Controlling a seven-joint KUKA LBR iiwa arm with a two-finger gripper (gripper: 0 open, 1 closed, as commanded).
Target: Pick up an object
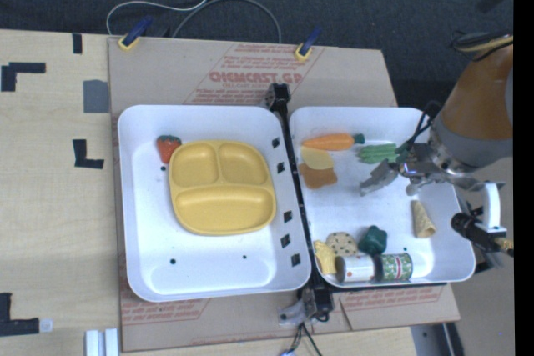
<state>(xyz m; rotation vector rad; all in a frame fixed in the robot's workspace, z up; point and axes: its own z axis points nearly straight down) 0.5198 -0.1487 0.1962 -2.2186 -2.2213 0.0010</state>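
The gripper hangs over the right bin, its two fingers spread apart with nothing between them — bare white floor shows in the gap. Just beyond the fingertips, toward the divider, sits a brown block with a yellow wedge touching its far edge. Just above the jaws lies a green leafy piece, and past it the orange carrot. Behind the jaws, under the wrist, rests a tan cone-shaped piece. Farther off, along the bin's near wall, lie a dark green lump, a speckled cookie and a labelled bottle on its side. Well apart, across the divider, the left bin holds a yellow divided plate — and a red strawberry beside it.
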